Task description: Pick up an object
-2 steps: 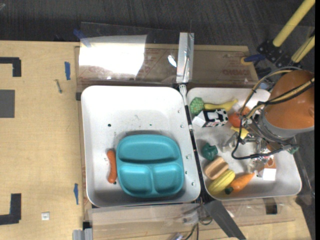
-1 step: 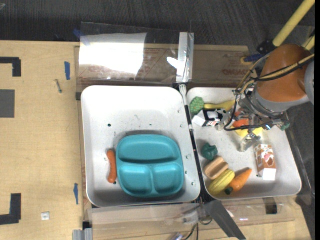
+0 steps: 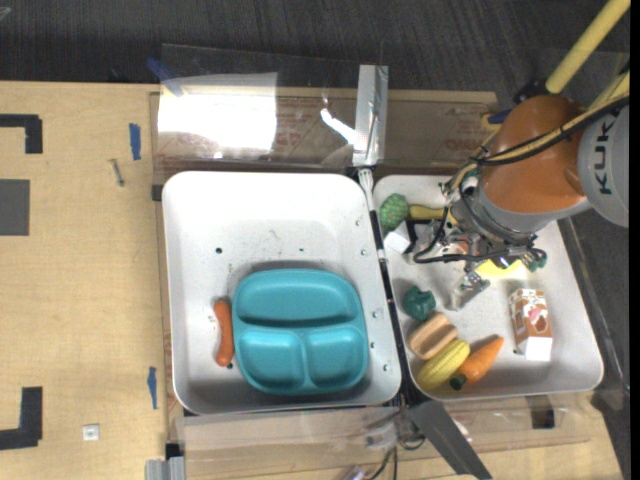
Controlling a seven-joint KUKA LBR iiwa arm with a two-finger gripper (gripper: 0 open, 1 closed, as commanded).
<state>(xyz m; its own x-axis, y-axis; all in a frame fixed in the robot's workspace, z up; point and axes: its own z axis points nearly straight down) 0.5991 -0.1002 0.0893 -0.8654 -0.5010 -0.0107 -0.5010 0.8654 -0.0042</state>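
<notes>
My gripper (image 3: 470, 285) hangs low over the upper middle of the right bin (image 3: 583, 353), under the arm's orange band (image 3: 535, 163). A small yellow object (image 3: 498, 265) lies just to its right, partly hidden by the wrist and cables. Below the gripper lie a dark green toy (image 3: 418, 301), a tan bun (image 3: 432, 335), a yellow banana (image 3: 442, 364) and an orange carrot (image 3: 481, 357). A red and white carton (image 3: 530, 321) lies at the right. I see nothing held.
A light green toy (image 3: 393, 209) and a white piece (image 3: 397, 243) sit by the right bin's left wall. The left bin (image 3: 260, 208) holds a teal divided plate (image 3: 298, 330) and an orange sausage-shaped toy (image 3: 224, 331). A metal post (image 3: 370, 113) stands behind the bins.
</notes>
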